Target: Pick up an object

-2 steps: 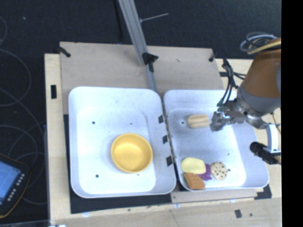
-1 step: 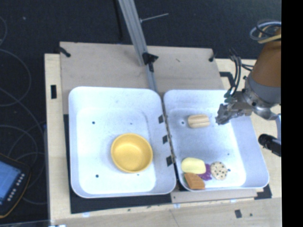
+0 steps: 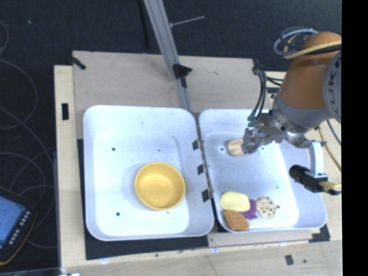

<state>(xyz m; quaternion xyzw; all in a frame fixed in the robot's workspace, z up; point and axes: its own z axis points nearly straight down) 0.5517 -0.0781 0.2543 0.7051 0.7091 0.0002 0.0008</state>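
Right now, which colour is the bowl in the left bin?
Yellow. The bowl shows best in the camera view.

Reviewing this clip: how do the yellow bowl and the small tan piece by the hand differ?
The yellow bowl sits in the left bin; the tan piece lies in the right bin. The bowl is far larger. The bowl stands apart from the arm, while the tan piece lies right beside the hand. Both rest on white bin floors.
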